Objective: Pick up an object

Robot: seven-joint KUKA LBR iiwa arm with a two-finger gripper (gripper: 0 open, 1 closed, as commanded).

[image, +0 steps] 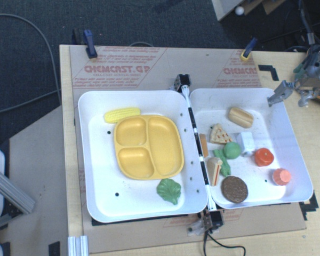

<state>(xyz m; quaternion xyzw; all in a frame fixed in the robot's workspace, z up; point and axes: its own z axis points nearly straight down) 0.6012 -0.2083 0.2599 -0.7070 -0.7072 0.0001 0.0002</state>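
My pincer point(280, 93) hangs over the right bin's point(293, 143) upper right corner, and whether it is clenched I cannot tell; below it lie a bread roll point(240, 117), a green ball point(232, 150) and a brown patty point(234, 189); the left bin point(93, 159) carries a yellow tray point(148, 146).

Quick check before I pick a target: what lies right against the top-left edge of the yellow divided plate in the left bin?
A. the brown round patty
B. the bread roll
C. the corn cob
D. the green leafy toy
C. The corn cob lies along the top-left rim of the yellow divided plate in the left bin.
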